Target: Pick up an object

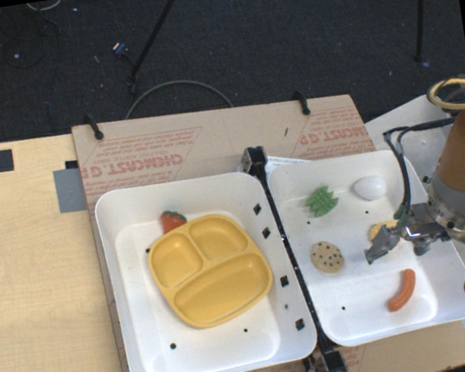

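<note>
Four small things are lying loose in my right bin (447, 300), well apart so each can be taken alone: a cookie (327, 257), a sausage (401, 290), a green sprig (322, 201) and a white egg (370, 188). My gripper (382, 243) is hovering low just right of the cookie, beside a yellow scrap (377, 229); I cannot tell how it is set, and nothing visible is in it.

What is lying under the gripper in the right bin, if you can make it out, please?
A small yellow object peeks out beside the gripper, low over the right bin. The gripper covers most of it, so its shape and identity stay hidden.
</note>
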You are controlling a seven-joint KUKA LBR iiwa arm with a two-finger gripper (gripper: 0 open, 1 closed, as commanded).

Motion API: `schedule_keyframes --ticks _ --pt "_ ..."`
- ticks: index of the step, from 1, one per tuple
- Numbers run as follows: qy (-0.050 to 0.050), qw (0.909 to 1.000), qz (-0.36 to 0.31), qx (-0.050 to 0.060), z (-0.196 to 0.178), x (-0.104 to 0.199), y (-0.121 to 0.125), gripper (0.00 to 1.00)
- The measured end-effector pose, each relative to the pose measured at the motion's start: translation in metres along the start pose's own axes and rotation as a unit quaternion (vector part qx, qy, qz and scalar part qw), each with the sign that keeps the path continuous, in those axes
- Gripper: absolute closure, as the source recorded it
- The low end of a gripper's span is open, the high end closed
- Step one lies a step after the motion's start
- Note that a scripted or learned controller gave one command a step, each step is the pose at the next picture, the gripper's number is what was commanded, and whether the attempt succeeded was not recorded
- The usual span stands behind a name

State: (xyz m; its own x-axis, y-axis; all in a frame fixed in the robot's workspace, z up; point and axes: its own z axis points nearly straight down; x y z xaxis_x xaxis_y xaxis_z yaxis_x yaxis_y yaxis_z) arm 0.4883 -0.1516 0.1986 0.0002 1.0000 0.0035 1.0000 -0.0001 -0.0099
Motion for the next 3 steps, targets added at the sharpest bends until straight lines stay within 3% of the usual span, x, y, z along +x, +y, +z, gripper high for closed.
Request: schedule_keyframes --ticks 2,3 --pt "-0.001 1.0000 0.001 -0.003 0.113 0.003 0.000 0.00" --pt "-0.001 1.0000 0.002 -0.004 0.100 0.003 0.001 1.00"
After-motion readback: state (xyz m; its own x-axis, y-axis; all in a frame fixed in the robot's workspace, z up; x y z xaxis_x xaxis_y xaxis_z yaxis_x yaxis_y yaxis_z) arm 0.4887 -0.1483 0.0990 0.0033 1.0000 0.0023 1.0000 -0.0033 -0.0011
